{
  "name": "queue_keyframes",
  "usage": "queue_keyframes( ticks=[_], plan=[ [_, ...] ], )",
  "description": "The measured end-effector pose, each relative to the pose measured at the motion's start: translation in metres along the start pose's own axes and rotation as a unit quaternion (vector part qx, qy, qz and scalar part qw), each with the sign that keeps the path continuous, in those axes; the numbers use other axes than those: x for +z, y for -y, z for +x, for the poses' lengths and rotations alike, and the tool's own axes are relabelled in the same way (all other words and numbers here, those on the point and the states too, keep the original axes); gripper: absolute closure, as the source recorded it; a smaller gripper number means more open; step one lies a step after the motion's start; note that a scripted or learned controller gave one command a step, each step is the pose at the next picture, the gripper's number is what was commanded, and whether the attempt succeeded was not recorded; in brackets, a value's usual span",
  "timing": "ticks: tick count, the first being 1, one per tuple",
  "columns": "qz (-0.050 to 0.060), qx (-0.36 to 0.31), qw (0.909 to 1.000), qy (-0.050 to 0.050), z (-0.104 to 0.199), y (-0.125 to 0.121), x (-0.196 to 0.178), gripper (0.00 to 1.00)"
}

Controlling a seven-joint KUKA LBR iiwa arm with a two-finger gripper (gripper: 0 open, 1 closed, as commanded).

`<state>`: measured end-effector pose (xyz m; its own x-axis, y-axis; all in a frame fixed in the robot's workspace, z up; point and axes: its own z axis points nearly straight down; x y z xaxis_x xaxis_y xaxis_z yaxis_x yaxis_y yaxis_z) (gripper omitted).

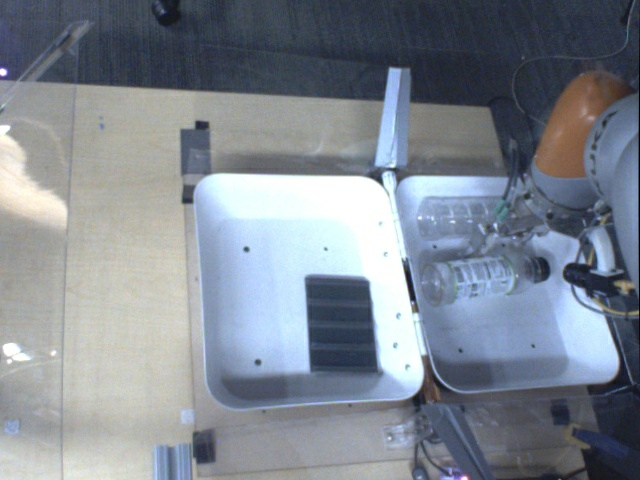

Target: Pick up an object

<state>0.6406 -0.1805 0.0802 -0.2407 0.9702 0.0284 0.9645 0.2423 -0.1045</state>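
**Station status: arm over the right bin, two bottles lying below**

Camera view. All positions below are given relative to the right bin.

1. Right bin. A shallow white tray on the light wooden bench. Its left wall touches, or very nearly touches, the right wall of the left bin.

2. Objects in the right bin. Two clear plastic bottles lie on their sides on the bin floor.
   - The upper bottle lies along the far wall of the bin, in its far-left part.
   - The lower bottle lies just in front of it, around the middle of the bin, with its dark cap pointing toward the bin's right side. The two bottles are close together; contact between them cannot be determined.

3. Arm. The grey arm with the orange band enters over the far-right corner of the bin. The gripper is over the far part of the bin, at the right end of the upper bottle. The finger opening cannot be determined, and no object is visibly clamped.

4. Left of the right bin. The left bin contains a dark ribbed rectangular block, lying flat near that bin's front-right area.

5. Behind the right bin. A grey upright post stands at the junction of the two bins.
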Motion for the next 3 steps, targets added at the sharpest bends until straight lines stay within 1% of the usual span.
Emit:
queue_keyframes(
  ticks=[1,2,3],
  plan=[
    [0.0,-0.068,0.9977,0.0,-0.0147,0.0039,0.0014,0.0],
    [-0.006,-0.073,0.9973,0.007,-0.0102,0.0054,0.001,0.0],
    [-0.007,-0.087,0.9962,0.008,-0.01,0.0047,0.0003,0.0]
  ],
)
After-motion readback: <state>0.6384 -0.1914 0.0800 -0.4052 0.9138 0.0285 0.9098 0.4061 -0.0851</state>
